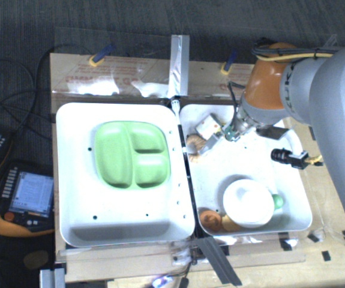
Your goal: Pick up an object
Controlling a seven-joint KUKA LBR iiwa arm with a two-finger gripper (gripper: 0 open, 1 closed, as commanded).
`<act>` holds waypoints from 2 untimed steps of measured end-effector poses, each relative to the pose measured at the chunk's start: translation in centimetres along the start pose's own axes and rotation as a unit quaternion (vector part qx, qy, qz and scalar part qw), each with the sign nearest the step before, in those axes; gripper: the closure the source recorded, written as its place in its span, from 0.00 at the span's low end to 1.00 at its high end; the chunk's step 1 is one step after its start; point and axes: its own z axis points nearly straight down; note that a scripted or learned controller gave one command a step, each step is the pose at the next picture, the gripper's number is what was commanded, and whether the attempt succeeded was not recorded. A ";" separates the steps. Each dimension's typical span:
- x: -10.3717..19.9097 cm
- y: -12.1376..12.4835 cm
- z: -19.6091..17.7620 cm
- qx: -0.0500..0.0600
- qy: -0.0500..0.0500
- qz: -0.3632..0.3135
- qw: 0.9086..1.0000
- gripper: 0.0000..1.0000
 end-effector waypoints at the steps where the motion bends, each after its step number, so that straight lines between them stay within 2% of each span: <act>1: 0.0 0.2 -1.0 -0.002 -0.002 -0.001 1.000 1.00; 2: -0.8 -2.1 0.6 0.007 0.002 0.162 0.987 1.00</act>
